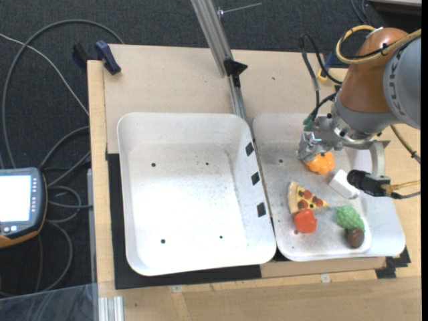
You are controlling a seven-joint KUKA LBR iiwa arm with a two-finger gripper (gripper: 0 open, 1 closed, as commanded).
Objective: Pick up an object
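The right white bin (281, 129) holds several toy foods. An orange fruit (323, 164) lies near its middle. Below it are a white block (342, 184), a pizza slice (304, 197), a red tomato-like piece (305, 222), a green broccoli piece (347, 216) and a brown piece (354, 237). My gripper (310, 147) hangs low over the bin at the upper left edge of the orange fruit, touching or nearly touching it. The wrist hides the contact.
The left white bin (134, 139) sits beside the right one, and black clips (255, 178) line the shared edge. A slanted metal post (214, 32) rises behind the bins. A black connector with a yellow cable (372, 182) hangs at the right of the bin.
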